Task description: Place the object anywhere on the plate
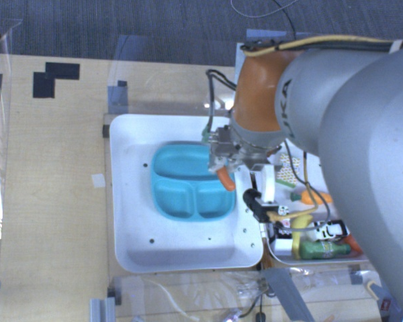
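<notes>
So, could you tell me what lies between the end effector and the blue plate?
In the camera view, a small orange object sits under the end effector, over the plate rim.

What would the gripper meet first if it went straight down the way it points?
Probably the blue plate, near its arm-side rim: the gripper hangs over that edge, a small orange object at its tip. Depth is unclear, so it could instead reach the white bin floor beside the plate.
</notes>
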Motion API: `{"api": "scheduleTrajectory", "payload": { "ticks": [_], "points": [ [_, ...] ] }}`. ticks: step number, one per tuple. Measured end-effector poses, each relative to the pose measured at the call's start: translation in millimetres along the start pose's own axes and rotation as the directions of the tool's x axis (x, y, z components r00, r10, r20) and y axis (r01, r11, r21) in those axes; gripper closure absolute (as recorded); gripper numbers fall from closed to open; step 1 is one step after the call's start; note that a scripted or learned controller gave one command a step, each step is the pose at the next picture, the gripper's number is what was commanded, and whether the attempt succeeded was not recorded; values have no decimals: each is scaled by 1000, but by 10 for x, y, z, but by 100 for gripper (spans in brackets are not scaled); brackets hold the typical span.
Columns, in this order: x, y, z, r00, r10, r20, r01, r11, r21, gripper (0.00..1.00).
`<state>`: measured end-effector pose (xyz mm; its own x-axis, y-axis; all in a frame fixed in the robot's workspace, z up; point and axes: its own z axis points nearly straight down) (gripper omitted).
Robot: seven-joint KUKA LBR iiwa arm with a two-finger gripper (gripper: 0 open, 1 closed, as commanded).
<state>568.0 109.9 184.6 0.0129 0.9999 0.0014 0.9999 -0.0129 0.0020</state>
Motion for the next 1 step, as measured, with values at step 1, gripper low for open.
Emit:
{"api": "scheduleTrajectory", "payload": {
  "ticks": [1],
  "points": [
    [301,74,-212,1000,-16,0,16,1000,-2,100]
  ]
}}
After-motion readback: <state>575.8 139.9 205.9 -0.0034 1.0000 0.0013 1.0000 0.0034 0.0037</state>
